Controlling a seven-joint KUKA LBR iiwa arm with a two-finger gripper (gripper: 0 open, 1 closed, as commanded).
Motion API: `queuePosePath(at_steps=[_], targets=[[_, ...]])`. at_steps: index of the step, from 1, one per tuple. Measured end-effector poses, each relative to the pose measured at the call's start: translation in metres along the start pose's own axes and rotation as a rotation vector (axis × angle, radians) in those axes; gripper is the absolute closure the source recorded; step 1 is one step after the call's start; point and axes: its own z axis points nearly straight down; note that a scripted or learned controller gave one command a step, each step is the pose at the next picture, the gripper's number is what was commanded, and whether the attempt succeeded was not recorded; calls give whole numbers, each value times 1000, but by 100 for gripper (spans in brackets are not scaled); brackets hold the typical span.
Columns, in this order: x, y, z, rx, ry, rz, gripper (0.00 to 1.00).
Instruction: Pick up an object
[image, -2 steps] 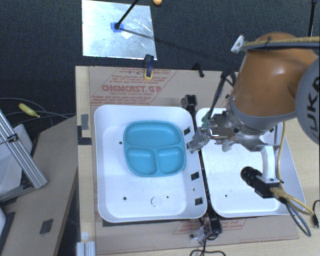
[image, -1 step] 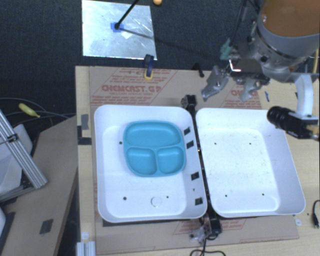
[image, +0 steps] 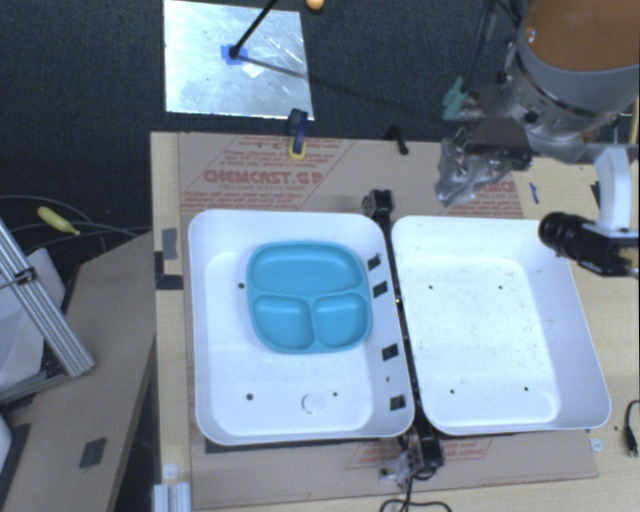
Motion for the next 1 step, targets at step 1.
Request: queuePosePath(at_steps=[1], targets=[[61, -28, 115, 11, -1, 3, 100]])
